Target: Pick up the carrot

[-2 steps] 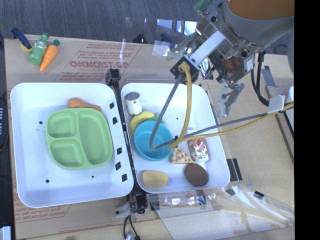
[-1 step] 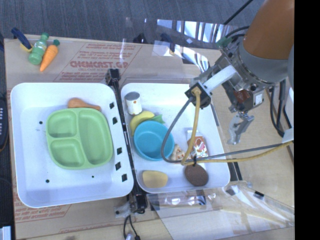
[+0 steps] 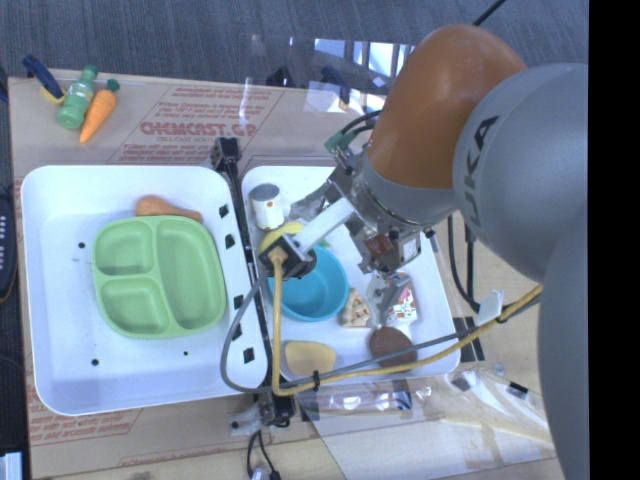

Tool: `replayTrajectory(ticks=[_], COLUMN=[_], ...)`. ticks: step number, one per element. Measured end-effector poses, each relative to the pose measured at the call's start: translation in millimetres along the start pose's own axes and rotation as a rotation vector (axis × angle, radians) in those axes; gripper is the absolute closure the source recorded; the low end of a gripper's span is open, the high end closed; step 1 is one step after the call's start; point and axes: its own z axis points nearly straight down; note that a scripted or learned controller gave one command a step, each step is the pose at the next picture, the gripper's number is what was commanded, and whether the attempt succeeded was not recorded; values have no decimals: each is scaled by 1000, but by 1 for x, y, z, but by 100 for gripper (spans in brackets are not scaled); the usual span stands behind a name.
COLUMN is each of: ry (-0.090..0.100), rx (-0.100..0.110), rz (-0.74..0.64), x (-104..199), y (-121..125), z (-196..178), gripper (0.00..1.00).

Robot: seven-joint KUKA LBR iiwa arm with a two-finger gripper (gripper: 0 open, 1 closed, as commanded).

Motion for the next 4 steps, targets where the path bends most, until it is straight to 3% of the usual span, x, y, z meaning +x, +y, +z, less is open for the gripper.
replayTrajectory(ticks=[1, 2, 3, 4], ry=[-8, -2, -7, 3], rx=[2, -3, -2, 4], rz=[-44, 208, 196, 165], x=[29, 82, 83, 58], y=[-67, -97, -97, -62], z=[135, 250, 238, 247], gripper=[0, 0, 100, 100])
